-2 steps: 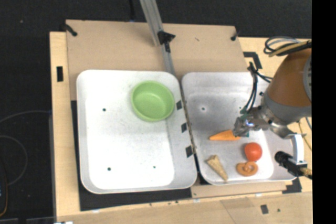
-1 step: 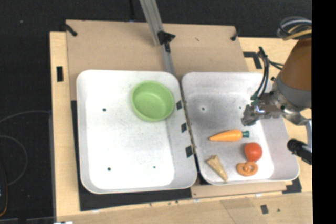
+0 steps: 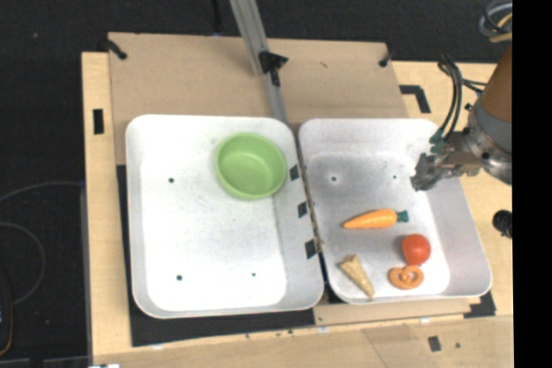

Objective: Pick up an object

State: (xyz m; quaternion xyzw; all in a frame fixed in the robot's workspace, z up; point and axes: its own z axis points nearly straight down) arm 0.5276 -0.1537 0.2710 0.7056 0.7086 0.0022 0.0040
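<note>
I see a green bowl [image 3: 251,166], an orange carrot [image 3: 373,220] with a green tip, a red tomato [image 3: 416,249], two white, grey-speckled bins [image 3: 172,271].

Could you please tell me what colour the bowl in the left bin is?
The bowl is light green, seen in the camera view.

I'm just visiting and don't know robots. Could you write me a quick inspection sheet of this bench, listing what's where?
Surface: two white bins side by side on a tan bench.
Job's things: right bin holds carrot, tomato, orange slice, pale wedge.
Clutter: green bowl in left bin.
Grippers: gripper over right bin's right edge, above the carrot, holding nothing seen.
Cables: black ones beside the arm.
Surroundings: dark floor, slanted metal pole.
</note>
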